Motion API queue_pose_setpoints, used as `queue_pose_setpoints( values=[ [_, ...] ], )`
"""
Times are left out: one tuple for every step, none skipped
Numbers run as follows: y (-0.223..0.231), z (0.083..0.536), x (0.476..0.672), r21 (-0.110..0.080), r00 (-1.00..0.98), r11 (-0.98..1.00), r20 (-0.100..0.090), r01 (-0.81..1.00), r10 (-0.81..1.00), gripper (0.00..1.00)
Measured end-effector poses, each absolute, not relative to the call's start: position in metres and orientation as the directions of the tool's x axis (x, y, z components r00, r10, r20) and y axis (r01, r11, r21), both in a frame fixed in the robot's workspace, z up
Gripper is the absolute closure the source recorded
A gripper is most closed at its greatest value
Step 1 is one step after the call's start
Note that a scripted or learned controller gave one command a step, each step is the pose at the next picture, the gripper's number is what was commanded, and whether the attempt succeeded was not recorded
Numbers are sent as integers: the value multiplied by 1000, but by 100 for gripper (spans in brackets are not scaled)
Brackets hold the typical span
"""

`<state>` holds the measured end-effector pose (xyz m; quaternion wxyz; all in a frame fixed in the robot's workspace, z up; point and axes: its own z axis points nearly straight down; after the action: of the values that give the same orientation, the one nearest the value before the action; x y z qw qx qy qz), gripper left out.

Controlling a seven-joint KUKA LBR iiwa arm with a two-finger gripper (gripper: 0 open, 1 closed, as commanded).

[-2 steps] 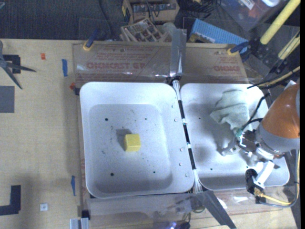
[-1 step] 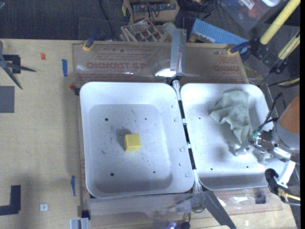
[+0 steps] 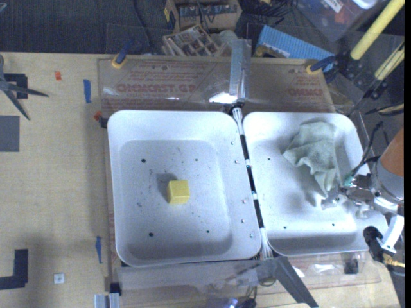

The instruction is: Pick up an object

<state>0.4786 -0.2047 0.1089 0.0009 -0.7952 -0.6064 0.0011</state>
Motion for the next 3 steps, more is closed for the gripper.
queue_pose_setpoints(
  values=[
    [-212,129,480,-1,107,-107,-1,994,994,0],
    [-213,129,480,-1,108,-108,-1,994,994,0],
    [-213,129,480,-1,108,-108,-1,994,994,0]
  ],
)
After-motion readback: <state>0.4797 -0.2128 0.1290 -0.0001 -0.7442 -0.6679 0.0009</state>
